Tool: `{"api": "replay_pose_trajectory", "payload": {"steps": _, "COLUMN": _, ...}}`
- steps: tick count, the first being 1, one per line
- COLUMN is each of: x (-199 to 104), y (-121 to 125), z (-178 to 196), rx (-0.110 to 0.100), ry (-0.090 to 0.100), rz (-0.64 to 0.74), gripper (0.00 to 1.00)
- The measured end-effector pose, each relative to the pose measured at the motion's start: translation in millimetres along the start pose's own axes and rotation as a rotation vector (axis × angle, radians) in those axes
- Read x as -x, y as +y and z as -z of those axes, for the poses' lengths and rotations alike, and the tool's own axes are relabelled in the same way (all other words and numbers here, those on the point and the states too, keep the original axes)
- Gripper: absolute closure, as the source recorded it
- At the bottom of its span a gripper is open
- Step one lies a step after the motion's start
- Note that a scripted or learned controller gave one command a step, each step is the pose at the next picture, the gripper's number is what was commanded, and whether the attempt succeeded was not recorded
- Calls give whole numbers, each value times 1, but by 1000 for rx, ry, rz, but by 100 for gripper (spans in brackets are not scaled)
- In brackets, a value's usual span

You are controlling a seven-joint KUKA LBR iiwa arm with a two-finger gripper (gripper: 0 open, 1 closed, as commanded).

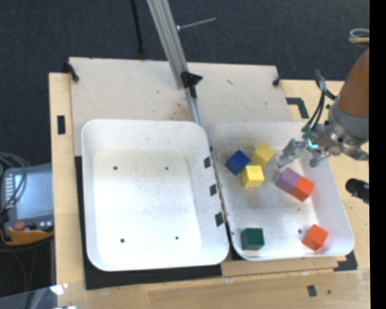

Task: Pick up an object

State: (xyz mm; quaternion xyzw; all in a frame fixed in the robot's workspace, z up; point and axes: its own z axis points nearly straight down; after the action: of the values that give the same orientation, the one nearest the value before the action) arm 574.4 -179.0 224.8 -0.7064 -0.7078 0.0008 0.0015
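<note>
Purple block (pixel 286 179), small cube, right bin (pixel 338 205), upper right quarter; touching an orange block (pixel 303 188) on its lower right side, the pair lying as one tilted unit. Judged light, rigid, hard-faced, probably wood or plastic; not fragile, somewhat smooth, so liable to slide or twist if pinched off-centre. Best taken across two free opposite faces, upper-left to lower-right axis blocked by the orange neighbour; the other axis looks open.

Gripper (pixel 302 152), just above and beside the purple block, fingers spread apart, nothing between them; one finger (pixel 288 154) reaching down-left toward the block's top edge, the other (pixel 320 157) to the right. Not yet around the block.

Further contents of the right bin: yellow block (pixel 264 154) and second yellow block (pixel 252 176), touching or nearly so, with a blue block (pixel 237 162) pressed against their left; cluster near the bin's upper left, well apart from the purple block. Green block (pixel 251 238) at the lower left wall. Second orange block (pixel 315 237) alone near the lower right corner, free on all sides, an easier alternative by judgement.

Left bin (pixel 90 172): white, shallow, speckled floor.

Arm, orange band (pixel 357 89), entering from the right edge.
</note>
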Motion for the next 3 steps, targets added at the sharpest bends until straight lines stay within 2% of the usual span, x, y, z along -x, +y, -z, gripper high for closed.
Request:
{"api": "replay_pose_trajectory", "payload": {"steps": 1, "x": 0, "y": 1, "z": 2, "rx": 5, "ry": -1, "rz": 0, "gripper": 0}}
{"api": "replay_pose_trajectory", "payload": {"steps": 2, "x": 0, "y": -2, "z": -60, "rx": -2, "ry": -2, "rz": -3, "gripper": 0}}
{"api": "replay_pose_trajectory", "payload": {"steps": 3, "x": 6, "y": -1, "z": -96, "rx": 11, "ry": -9, "rz": -5, "gripper": 0}}
